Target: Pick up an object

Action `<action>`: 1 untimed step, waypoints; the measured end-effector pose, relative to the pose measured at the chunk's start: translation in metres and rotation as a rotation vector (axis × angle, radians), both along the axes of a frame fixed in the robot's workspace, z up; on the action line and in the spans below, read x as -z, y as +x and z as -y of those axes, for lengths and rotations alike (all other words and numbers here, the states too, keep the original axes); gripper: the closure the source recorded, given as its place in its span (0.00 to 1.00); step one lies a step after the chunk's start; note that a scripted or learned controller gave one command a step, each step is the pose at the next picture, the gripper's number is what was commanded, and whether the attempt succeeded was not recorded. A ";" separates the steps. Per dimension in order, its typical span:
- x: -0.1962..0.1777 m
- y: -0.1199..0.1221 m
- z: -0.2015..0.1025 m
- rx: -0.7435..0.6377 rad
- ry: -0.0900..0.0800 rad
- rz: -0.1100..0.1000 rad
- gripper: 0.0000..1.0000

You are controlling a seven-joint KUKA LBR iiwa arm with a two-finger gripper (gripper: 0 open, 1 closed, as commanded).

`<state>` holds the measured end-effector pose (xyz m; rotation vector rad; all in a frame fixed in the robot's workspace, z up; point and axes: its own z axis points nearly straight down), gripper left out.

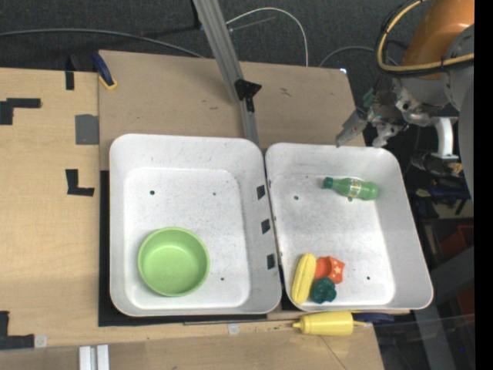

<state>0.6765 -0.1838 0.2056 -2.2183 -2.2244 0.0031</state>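
No text, brand, number or sign can be read anywhere. The green bottle [351, 187] bears a pale band, too small and blurred to tell.

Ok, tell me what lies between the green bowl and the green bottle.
In the camera view, between the green bowl and the green bottle lie bare white bin floor and the two bins' adjoining rims; no object sits there.

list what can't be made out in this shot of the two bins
1. Gripper, camera view: small and blurred at the right bin's far rim; its state is unreadable.
2. Orange and dark green toys: clustered beside the yellow corn, too small to identify.
3. Yellow bottle: lies outside the bin's near rim, which may cover its upper edge.
4. Arm: cut off by the picture's right edge.
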 end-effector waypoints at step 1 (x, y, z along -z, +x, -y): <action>0.000 0.000 0.000 0.000 -0.001 0.000 0.00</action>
